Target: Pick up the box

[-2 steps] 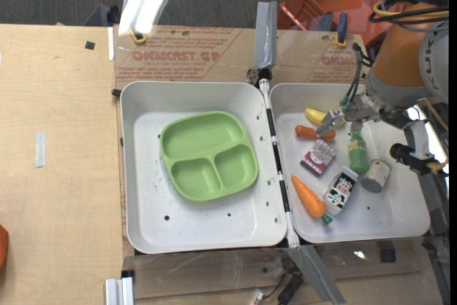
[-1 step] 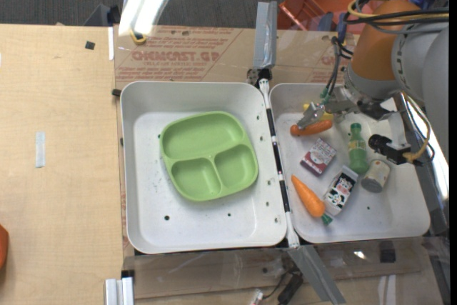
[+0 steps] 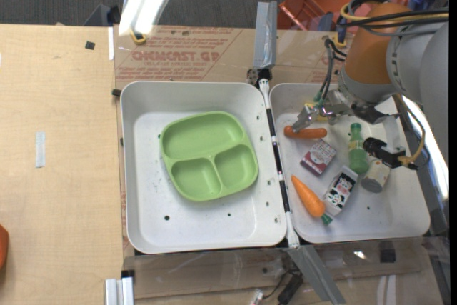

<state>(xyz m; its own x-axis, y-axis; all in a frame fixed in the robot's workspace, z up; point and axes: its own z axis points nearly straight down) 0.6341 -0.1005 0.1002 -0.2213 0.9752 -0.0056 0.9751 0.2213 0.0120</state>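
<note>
Approach step, by the look of it: no grasp made yet. Gripper [image 3: 314, 111] low over the far-left part of the right bin [image 3: 371, 233], just above a short orange stick-shaped piece [image 3: 305, 131], possibly touching it; hard to say from this angle. Open or clenched: cannot tell, tip too small and cluttered by cabling. Nothing visibly held. Likely target, the small red-and-white box [image 3: 318, 157], lying flat on the bin floor just on the near side of that orange piece, turned at a slant to the bin walls, apart from the gripper. Second candidate, a black-and-white carton [image 3: 340, 191], nearer the front, lying tilted beside a carrot [image 3: 308, 197], its lower end touching or almost touching the carrot's tip. Green bottle [image 3: 355, 148] just right of the red-and-white box, grey cylinder [image 3: 374, 176] beyond that. Left bin [image 3: 143, 175] with a green divided plate [image 3: 208, 153], not involved. Next move, as a judgement: lift clear of the orange piece, shift toward the camera-near side until centred over the red-and-white box, rotate the wrist to match the box's slant, then descend and close across its narrow sides. Main risks: nudging the orange piece or clipping the bottle on the way down; tight spacing on the right side of the box.
</note>
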